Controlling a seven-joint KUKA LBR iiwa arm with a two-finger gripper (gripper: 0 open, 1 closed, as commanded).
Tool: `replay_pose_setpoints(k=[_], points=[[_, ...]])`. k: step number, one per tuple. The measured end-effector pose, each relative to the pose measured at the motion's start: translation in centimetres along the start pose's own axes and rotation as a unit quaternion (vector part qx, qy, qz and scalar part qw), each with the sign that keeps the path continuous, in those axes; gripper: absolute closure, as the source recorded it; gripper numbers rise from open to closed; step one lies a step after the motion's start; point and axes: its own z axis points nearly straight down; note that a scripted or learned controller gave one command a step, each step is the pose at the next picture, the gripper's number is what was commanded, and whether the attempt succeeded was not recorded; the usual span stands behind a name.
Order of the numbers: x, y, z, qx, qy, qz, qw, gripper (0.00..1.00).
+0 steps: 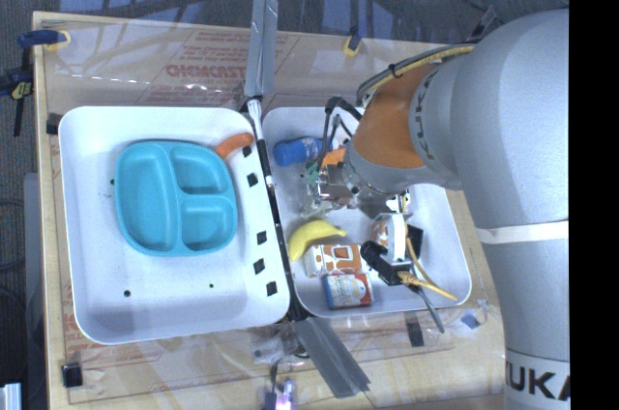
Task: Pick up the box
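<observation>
Hovering low in the right bin (443, 234), the gripper (334, 188) hangs under the orange-banded wrist, and from this angle the wrist's bulk hides its tip, so I cannot tell whether the claw is open or shut, and nothing is visibly held in it. And there's the target: the box (335, 256), orange and white, lying flat in that same bin, toward the near edge of the view from the claw, close but apart. Its long axis runs roughly across the view, left to right, so a grip across the short sides looks the natural choice. Watch the banana (314, 236) though! It sits right between claw and box, curled against the box's far left corner and seemingly touching it. On the box's near side a blue and orange can-like thing (346, 290) crowds in just beside it. A blue bottle (293, 151) lies farther back by the dividing wall. Over in the left bin (87, 205) the blue tray (174, 195) is well out of play. My read: the claw needs to shift toward the near side and clear that banana before coming down
</observation>
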Motion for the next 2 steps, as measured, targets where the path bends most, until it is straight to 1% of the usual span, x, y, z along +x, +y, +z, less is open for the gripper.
replay_pose_setpoints(k=[1,2], points=[[3.8,4.3,-0.1,-0.001,-0.001,-0.009,1.0000,1.00],[2.2,4.3,-0.4,-0.004,-0.010,-0.002,0.9999,0.00]])
